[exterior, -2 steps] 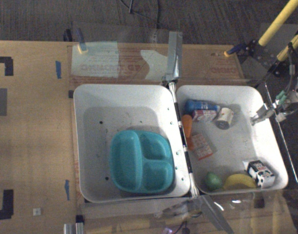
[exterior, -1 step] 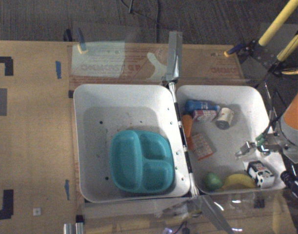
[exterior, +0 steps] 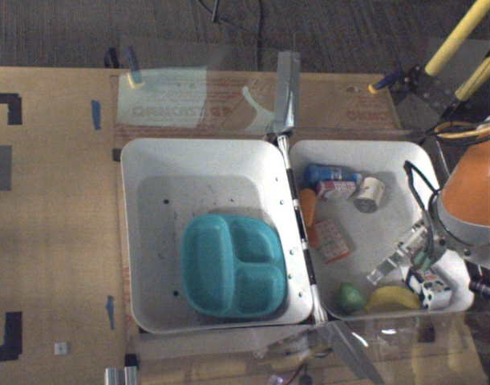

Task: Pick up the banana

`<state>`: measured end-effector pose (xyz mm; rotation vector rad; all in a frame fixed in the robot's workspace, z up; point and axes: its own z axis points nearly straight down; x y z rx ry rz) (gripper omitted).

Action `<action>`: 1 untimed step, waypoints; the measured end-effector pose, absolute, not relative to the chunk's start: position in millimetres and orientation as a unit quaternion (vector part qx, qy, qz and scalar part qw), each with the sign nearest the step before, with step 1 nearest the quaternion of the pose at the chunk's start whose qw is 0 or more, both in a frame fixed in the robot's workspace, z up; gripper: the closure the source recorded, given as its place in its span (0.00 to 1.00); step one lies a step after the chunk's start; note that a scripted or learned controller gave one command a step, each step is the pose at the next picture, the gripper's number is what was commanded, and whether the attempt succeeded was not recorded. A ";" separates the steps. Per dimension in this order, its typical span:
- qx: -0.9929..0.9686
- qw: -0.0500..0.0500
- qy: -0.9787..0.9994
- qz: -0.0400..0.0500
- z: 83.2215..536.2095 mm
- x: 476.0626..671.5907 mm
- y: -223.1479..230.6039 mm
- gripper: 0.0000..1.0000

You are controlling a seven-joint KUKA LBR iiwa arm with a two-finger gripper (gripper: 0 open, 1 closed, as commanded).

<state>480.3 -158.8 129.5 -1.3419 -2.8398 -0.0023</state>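
Observation:
The yellow banana [exterior: 393, 297] lies along the front wall of the right bin [exterior: 389, 152], near its front right corner. A green lime [exterior: 350, 297] sits just left of it. My gripper [exterior: 386, 265] hangs low over the right bin, slanting down to the left, just above and behind the banana. Nothing is seen held in it. The grey arm with its orange band [exterior: 471, 184] reaches in from the right and covers the bin's right side.
Further back in the right bin lie a red packet [exterior: 331, 241], an orange carrot [exterior: 308, 207], a blue bottle [exterior: 328, 172], a red and white carton [exterior: 338, 189] and a small can [exterior: 369, 193]. The left bin [exterior: 148, 215] holds a teal divided tray [exterior: 232, 265].

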 end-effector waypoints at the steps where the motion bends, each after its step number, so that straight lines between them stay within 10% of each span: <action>1: -0.245 -0.003 -0.970 -0.001 243.1 480.7 -125.3 0.00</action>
